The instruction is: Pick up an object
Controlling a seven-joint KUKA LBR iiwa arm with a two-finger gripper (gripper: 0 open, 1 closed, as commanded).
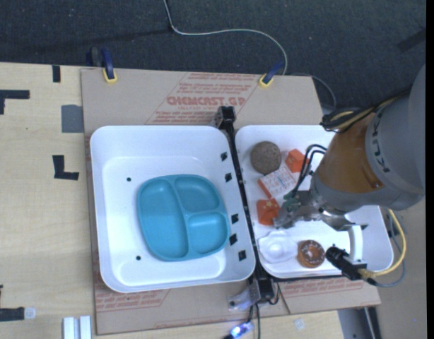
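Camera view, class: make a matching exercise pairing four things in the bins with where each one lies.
Things:
1. blue divided plate
2. grey-brown ball
3. doughnut
4. red-and-white packet

Places:
A. right bin, near front edge
B. left bin
C. right bin, far end
D. right bin, between ball and pincer

Pairs: 1-B, 2-C, 3-A, 4-D

Pretty plain setup: a light wooden bench [33,210] with black tape marks [61,168], a cardboard sheet [203,101] with red print clamped on top by blue clips [106,66], and dark carpet [203,6] behind with a white cable [224,30].
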